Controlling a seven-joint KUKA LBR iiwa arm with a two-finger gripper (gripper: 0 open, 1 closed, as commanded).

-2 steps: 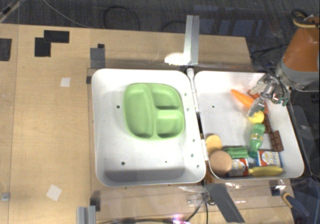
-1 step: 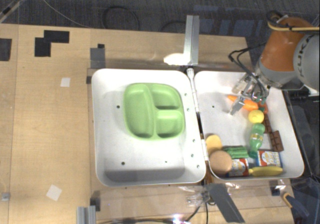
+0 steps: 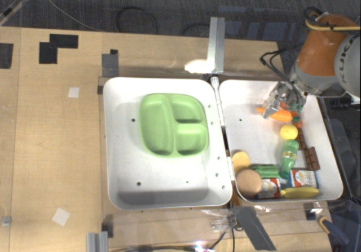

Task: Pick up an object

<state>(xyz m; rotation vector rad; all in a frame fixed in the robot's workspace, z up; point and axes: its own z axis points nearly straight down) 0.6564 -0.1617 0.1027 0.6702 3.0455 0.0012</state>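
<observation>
My gripper (image 3: 284, 102) hangs low over the upper right part of the right bin (image 3: 248, 104), under the orange-banded wrist. Directly below and touching its tip in the picture lies an orange carrot-like toy (image 3: 277, 114) with a green end. Whether the toy is off the bin floor cannot be made out. Just below it sits a yellow lemon (image 3: 289, 132), then a green bottle (image 3: 289, 154).
Along the right bin's lower edge lie a tan bun (image 3: 241, 159), a brown round item (image 3: 249, 181), a small carton (image 3: 303, 177) and a banana (image 3: 299, 192). A brown bar (image 3: 309, 154) lies by the right wall. The left bin (image 3: 121, 149) holds a green divided plate (image 3: 172, 124).
</observation>
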